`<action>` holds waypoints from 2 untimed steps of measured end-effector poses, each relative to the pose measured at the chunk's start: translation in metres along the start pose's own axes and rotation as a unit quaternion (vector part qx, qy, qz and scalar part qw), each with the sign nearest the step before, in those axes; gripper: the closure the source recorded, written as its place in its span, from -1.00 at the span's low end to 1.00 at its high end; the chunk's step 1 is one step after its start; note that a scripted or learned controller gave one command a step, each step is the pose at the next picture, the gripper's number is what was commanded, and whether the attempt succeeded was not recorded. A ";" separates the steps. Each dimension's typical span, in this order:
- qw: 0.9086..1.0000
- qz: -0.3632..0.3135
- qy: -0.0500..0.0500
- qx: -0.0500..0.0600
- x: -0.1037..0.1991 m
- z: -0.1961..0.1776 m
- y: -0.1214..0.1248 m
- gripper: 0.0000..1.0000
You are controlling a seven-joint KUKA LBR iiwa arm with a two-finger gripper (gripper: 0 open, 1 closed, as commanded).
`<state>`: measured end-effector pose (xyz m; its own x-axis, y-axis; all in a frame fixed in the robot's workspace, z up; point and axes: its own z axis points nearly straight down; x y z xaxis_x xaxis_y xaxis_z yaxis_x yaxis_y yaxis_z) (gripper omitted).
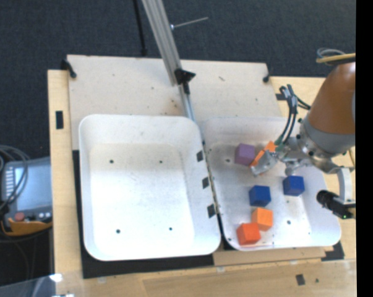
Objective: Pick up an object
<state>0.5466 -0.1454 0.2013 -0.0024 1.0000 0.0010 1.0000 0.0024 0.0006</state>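
Note:
My gripper (265, 160) is low in the right bin (316, 231), reaching in from the right under the grey and orange wrist. A purple cube (245, 154) lies just left of it, touching or nearly so. An orange piece (259, 159) shows right at the gripper's tip, partly hidden by it; I cannot tell whether it is held. Two blue cubes lie below the gripper, one at the middle (259, 195) and one to the right (293, 185). Two orange cubes (263, 218) (248, 233) sit near the bin's front edge.
The left bin (87, 166) stands beside the right one, with a shared wall (208, 178) between them. A slanted metal rail (164, 36) runs from the top down to the bins' back edge. Cables (289, 113) hang by the wrist.

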 end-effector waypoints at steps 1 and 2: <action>1.000 0.001 0.000 0.000 0.000 0.000 0.000 -1.00; 1.000 0.003 -0.001 0.002 0.006 0.045 0.000 -1.00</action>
<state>0.5462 -0.1396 0.1564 0.0039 1.0000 -0.0005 1.0000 -0.0039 -0.0043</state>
